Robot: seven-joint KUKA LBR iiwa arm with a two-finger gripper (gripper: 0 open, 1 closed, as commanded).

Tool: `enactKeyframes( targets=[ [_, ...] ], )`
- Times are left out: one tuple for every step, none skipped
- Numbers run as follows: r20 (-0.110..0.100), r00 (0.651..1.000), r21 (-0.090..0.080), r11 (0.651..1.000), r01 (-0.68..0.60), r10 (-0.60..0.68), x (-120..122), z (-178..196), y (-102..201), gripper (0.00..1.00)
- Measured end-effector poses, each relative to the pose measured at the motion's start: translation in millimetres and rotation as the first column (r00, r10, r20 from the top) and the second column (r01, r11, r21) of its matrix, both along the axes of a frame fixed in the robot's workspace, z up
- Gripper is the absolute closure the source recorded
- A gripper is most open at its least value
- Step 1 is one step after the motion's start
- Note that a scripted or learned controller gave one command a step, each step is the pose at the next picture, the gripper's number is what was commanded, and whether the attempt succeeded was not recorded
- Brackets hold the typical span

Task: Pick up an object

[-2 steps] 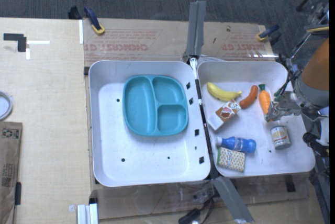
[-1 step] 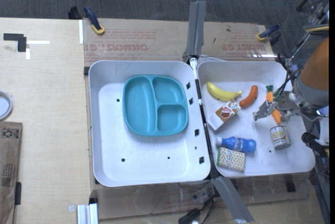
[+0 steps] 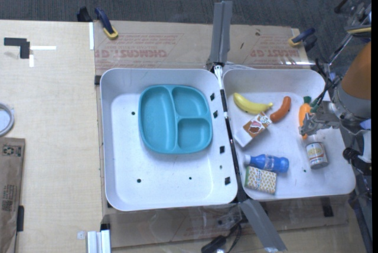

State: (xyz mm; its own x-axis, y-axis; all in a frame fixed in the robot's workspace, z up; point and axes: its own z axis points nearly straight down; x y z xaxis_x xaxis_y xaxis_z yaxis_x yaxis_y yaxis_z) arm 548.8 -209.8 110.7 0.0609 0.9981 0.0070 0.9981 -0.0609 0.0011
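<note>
Claw (image 3: 311, 123) low over the right bin (image 3: 331, 187), beside a carrot (image 3: 303, 114).

Whether it is clenched or released cannot be told. A can (image 3: 317, 155) stands just below it; banana (image 3: 251, 104), sausage (image 3: 280, 109) and blue bottle (image 3: 267, 162) lie further left.

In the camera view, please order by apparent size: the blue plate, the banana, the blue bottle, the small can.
1. blue plate
2. banana and blue bottle, which look alike in size
3. small can

The arm (image 3: 359, 77) is cut off at the right edge. The tool (image 3: 312, 123) partly hides the carrot (image 3: 303, 112). Its fingers are too small to read.
</note>
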Motion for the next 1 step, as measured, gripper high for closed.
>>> enactKeyframes(
  targets=[
    [-0.001, 1.000, 0.001, 1.000, 0.000, 0.000, 0.1, -0.1, 0.5, 0.00]
  ],
)
